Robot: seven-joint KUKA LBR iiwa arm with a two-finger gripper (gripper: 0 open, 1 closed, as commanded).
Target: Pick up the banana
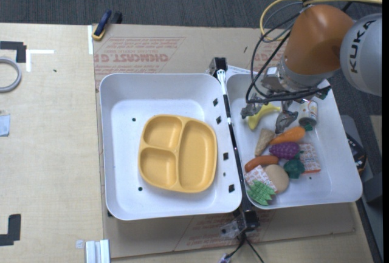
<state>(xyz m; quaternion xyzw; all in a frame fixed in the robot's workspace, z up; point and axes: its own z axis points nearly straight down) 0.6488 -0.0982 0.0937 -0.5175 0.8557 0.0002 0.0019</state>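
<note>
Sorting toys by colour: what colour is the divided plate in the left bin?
Yellow-orange plate, clearest in the camera view.

Glossy white plastic bins [115,152] — smooth yellow plastic tray [179,153], matt brown cardboard [140,52] beneath.

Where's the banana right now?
The banana lies in the right bin, near its upper left corner, directly under the gripper, just above the carrot and the grapes.
</note>
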